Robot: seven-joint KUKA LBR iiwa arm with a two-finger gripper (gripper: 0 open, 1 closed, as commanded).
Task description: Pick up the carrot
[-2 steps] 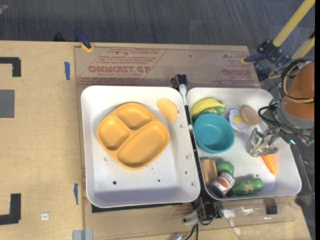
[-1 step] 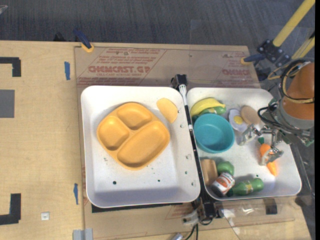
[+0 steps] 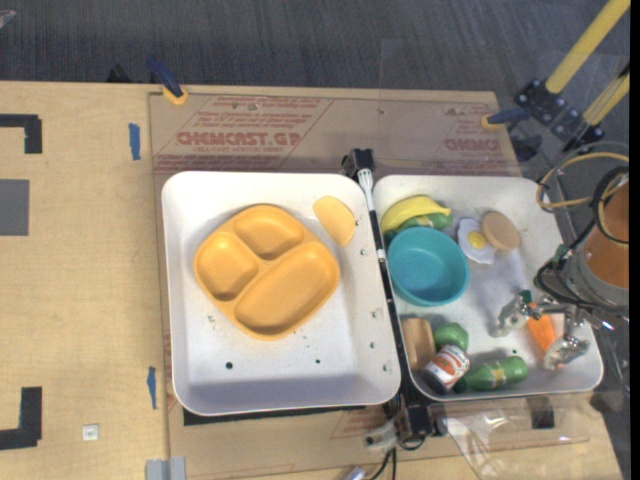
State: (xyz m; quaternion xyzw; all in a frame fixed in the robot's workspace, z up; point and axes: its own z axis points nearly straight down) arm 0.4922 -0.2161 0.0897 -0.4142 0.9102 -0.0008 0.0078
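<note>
Right white bin [image 3: 590, 373], lower right of frame: gripper [image 3: 540, 330], fingers spread, straddles the carrot [image 3: 542, 334], likely light, stiff, smooth plastic; grip mid-body.

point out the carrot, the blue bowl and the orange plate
carrot [image 3: 541, 333]: camera view, on its orange body, right bin
blue bowl [image 3: 428, 265]: camera view, on its inner floor, right bin
orange plate [image 3: 266, 268]: camera view, on its middle where the three wells meet, left bin
</note>
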